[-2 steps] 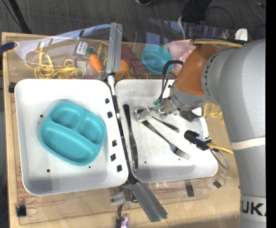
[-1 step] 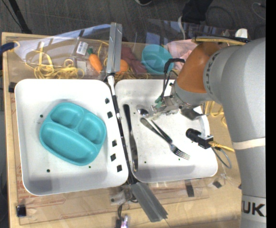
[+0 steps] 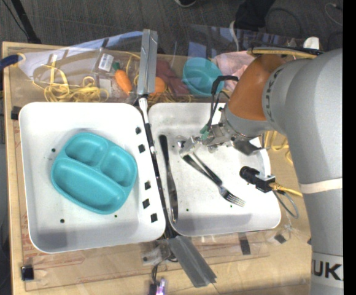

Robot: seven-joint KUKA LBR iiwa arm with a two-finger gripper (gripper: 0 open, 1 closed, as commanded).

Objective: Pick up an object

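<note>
In the left bin [image 3: 34,226] a teal divided plate [image 3: 94,172] lies flat near the middle, light and stiff but wide and shallow, so only its raised rim offers a hold. In the right bin [image 3: 264,217] a dark fork [image 3: 213,178] lies slantwise across the middle, tines toward the bin's lower right corner; it looks thin, stiff, light and probably slippery, best taken across the handle's middle. The gripper [image 3: 193,141] hangs low near the right bin's top edge, just above the fork's handle end, and I cannot tell how it is set.
</note>
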